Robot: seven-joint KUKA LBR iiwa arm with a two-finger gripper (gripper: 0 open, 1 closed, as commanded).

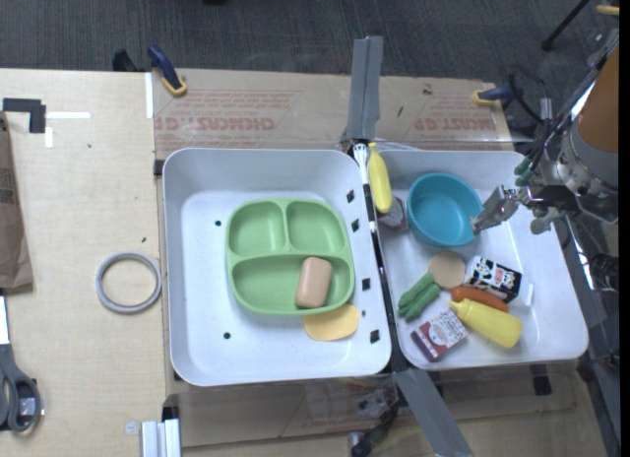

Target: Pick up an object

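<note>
The approach step seems in hand: the gripper [495, 211], fingers spread and holding nothing, hangs at the rim of the blue bowl [443, 210] in the right bin [561, 342], so next it must descend and close.

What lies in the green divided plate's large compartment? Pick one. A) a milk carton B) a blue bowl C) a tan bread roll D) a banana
C: the tan bread roll lies in the large front compartment of the green divided plate in the left bin, while the blue bowl sits in the right bin.
</note>
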